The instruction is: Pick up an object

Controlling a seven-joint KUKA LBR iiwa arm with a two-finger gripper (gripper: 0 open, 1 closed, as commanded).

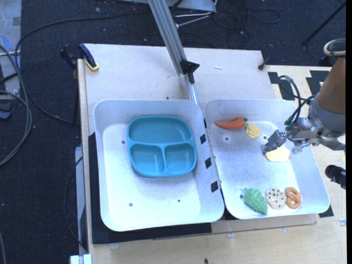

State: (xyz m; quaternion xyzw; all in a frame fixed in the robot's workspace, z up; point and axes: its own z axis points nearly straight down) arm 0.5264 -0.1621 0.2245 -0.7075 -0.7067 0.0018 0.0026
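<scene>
Gripper [273, 143] over right bin [308, 172], touching yellow piece [278, 155]; my jaw state unclear; looks light, smooth, slippery; pinch across middle.

No readable text, labels or numbers anywhere.

The right bin [308, 169] holds small toy foods — an orange carrot [231, 124] lying flat near its far edge, a little yellow piece [253, 131] just beside it, and a pale yellow piece [278, 155] nearer the right edge. Along the near edge lie a green leafy piece [256, 200], a speckled cookie [274, 198] and an orange pretzel [293, 197] — close together.
</scene>
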